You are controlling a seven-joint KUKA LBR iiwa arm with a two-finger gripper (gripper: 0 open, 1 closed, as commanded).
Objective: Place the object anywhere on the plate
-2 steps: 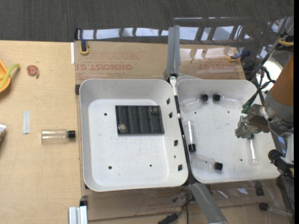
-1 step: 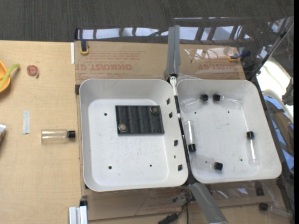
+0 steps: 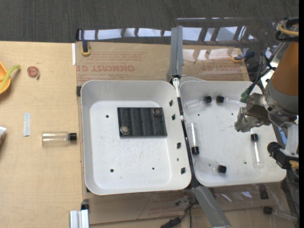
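Nearest lies a small clear vial (image 3: 219,168) with a black cap, close to the front wall of the right bin (image 3: 247,179). A little further in, two more lie apart from it: a long vial (image 3: 193,139) along the bin's left wall and another vial (image 3: 256,151) toward the right. All of them lie flat and loose, so I judge any one could serve as the object, with room around it to come down.

Above that same bin hang my fingers (image 3: 243,123), just beyond the right-hand vial. Whether they are spread or pressed together I cannot tell, and I see nothing between them. I am over this bin because the things to pick are here.

The dark ribbed plate (image 3: 142,121) sits flat in the middle of the left bin (image 3: 95,175), well apart from me, with two small round pieces on it. Nothing from my side is on it yet, so the grasp comes first.

Furthest, two black-capped vials (image 3: 213,99) lie near the back wall.
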